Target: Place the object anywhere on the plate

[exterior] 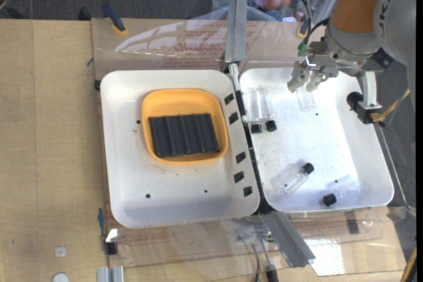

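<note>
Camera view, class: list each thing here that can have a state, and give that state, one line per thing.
Orange plate: in the left bin, a dark ridged block lying on it.
Two clear vials: upright, side by side, black caps toward the camera.
Vial: lying tilted in the right bin.
Vial: lying near the front edge.
Gripper: above the right bin's back part, holding nothing visible.

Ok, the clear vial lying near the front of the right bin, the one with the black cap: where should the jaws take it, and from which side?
Take the clear vial across the middle of its body, coming straight down from above. It lies flat and slanted, black cap pointing up-right, so the jaws should probably close across its narrow width, square to its long axis. Bare bin floor on both sides leaves room.
</note>
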Robot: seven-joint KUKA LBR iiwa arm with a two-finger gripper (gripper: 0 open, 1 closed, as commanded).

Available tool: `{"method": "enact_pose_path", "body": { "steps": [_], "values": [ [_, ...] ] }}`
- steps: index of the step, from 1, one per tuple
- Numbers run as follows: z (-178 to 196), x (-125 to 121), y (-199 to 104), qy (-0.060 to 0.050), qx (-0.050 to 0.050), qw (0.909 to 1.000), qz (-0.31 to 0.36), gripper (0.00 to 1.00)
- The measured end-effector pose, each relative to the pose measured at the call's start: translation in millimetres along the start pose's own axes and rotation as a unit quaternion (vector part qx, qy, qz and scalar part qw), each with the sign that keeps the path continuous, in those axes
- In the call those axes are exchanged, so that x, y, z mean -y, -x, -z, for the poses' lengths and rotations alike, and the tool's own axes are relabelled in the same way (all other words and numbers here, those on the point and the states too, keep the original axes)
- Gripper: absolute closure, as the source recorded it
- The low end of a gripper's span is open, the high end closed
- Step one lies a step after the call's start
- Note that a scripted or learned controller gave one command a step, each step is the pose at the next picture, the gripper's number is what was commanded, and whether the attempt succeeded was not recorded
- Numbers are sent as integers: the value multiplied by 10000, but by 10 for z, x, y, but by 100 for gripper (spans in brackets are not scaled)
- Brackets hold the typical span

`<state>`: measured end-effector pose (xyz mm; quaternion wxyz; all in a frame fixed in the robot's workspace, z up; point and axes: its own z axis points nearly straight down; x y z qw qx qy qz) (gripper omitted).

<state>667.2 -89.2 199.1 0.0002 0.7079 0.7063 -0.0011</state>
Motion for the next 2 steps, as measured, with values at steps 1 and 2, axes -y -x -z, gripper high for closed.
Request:
{"method": "enact_pose_path", "body": {
  "steps": [1, 2],
  "values": [
    [108, 3, -239, 10, -8, 9982, 599, 100],
    [109, 3, -239, 10, -7, 9982, 599, 0]
  ]
}}
